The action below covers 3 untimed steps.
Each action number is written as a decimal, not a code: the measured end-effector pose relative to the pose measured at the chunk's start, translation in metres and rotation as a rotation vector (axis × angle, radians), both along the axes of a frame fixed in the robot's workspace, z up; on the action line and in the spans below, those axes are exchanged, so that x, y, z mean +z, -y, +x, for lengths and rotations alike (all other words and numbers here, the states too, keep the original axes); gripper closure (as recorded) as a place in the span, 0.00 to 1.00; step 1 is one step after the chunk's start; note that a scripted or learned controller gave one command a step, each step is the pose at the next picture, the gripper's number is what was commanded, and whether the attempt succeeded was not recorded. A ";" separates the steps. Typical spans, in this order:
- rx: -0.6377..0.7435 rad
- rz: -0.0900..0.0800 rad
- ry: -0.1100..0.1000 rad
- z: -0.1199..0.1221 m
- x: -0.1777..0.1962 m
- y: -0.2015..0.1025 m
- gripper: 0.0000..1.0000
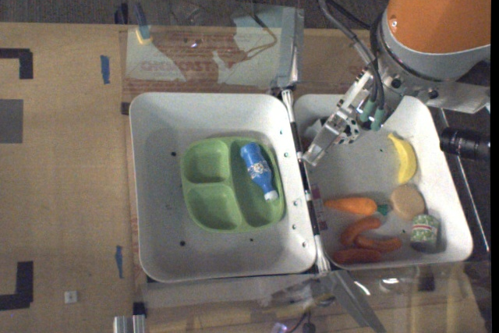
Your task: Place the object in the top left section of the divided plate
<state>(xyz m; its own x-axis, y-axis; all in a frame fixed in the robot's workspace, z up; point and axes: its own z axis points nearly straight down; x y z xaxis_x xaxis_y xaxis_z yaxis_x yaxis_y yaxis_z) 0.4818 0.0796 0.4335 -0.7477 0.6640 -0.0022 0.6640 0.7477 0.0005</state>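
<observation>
Green plastic fills the middle of your left bin (148, 191): a divided plate (214, 207) with two smaller sections on its left side and one long section on its right. A blue bottle (258, 171) with a white cap lies tilted in that long right section, cap end pointing toward the plate's lower right; the top left section holds nothing that you can see.

Your right bin (452, 191) carries the rest. A yellow banana (404, 157) lies near its right wall, with a round tan piece (407, 202) just below it. An orange carrot (353, 206) rests across the middle, reddish sausage-like pieces (366, 239) lie beneath it near the front wall, and a small green and white cup (425, 231) stands in the lower right corner.

The arm (437, 4) reaches in from the upper right, and your pincer (313, 155) hangs over the left edge of the right bin, close to the seam between the two bins. You cannot tell from this angle whether its tips are apart or together. Both bins sit on a light wooden bench (62, 168).
</observation>
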 end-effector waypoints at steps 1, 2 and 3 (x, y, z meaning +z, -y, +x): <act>-0.115 0.000 -0.003 0.000 0.000 0.061 0.00; -0.573 -0.001 -0.001 0.000 0.000 0.095 0.00; -0.509 -0.001 -0.001 0.000 0.000 0.117 0.00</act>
<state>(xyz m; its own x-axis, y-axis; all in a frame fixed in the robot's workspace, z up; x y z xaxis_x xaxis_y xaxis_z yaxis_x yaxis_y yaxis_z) 0.4820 -0.0369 0.4332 -0.3289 0.9444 -0.0022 0.9444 0.3289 -0.0012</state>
